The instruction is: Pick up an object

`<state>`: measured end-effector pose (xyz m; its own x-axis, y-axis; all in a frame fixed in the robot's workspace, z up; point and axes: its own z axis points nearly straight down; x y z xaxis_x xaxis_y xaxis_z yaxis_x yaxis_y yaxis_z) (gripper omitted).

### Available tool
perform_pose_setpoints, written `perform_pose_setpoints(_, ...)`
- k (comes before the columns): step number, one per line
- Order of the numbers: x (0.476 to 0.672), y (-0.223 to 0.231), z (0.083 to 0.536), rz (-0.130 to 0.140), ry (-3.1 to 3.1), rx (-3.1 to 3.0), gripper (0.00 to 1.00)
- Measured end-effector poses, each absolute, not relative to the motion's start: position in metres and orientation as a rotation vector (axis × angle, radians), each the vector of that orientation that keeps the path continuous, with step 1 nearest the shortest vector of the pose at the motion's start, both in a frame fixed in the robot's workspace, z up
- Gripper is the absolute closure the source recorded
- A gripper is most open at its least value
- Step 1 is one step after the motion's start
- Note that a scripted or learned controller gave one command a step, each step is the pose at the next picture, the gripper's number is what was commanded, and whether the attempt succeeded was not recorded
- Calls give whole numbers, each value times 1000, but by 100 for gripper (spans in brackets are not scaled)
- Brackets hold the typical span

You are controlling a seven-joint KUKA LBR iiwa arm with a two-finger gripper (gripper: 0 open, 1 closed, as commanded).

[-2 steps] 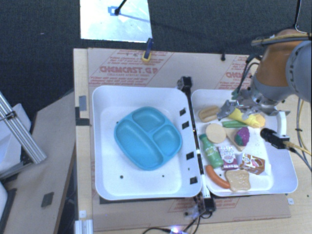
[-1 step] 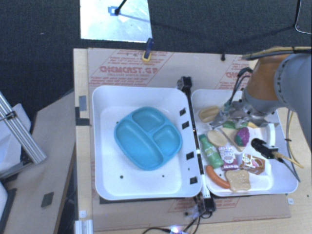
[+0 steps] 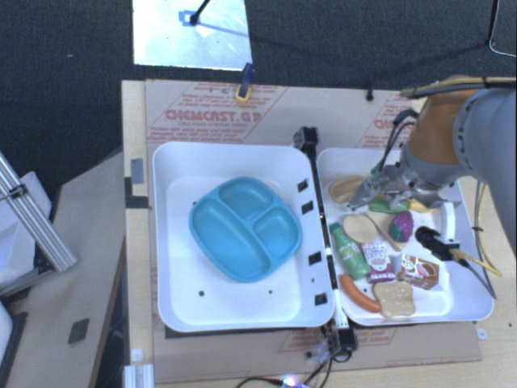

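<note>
Bins sit side by side on the bench, and we see two shallow white ones. We find the left white bin (image 3: pixel 174 241) holding a light blue plastic tray with three compartments (image 3: pixel 245 228), lying flat near its middle. We find the right white bin (image 3: pixel 468 293) crowded with toy food: a green plastic bottle (image 3: pixel 349 251) near the divider, an orange carrot-like piece (image 3: pixel 359 294) below it, a tan slice of toy bread (image 3: pixel 394 299), a small pink-and-white packet (image 3: pixel 377 258), a brown-and-white packet (image 3: pixel 420 270), a purple rounded toy (image 3: pixel 400 225) and a pale tan oval piece (image 3: pixel 346 188). The grey arm's gripper (image 3: pixel 386 188) hangs low over this bin's upper part, near the tan oval piece; we cannot tell how it is set.
</note>
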<state>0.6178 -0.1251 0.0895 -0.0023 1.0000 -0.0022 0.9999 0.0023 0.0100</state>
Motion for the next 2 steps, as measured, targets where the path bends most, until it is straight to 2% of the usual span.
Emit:
perform_pose_setpoints(1,620,-128,99,9,2211,2206,100)
perform_pose_setpoints(2,620,-118,145,2,2227,2215,100)
